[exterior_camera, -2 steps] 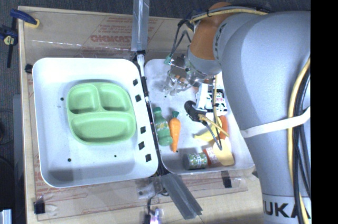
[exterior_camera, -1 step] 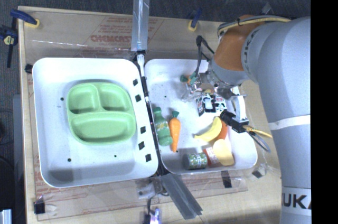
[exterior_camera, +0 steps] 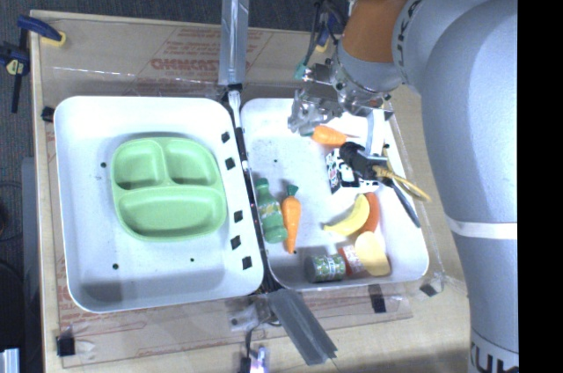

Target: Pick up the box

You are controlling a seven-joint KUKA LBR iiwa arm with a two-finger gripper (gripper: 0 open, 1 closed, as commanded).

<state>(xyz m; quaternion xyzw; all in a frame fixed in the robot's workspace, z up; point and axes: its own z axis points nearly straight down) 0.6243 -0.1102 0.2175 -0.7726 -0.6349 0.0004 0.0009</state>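
camera view | box (exterior_camera: 335, 171): small, white with black print, right bin, mostly hidden | gripper (exterior_camera: 308, 118): state unclear

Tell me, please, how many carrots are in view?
2: one carrot mid right bin beside the green bottle, another at its far end under the gripper. Clutter may hide more.

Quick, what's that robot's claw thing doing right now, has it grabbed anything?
End effector: over the far end of the right-hand shallow white bin; open or closed cannot be told, and nothing visibly held.
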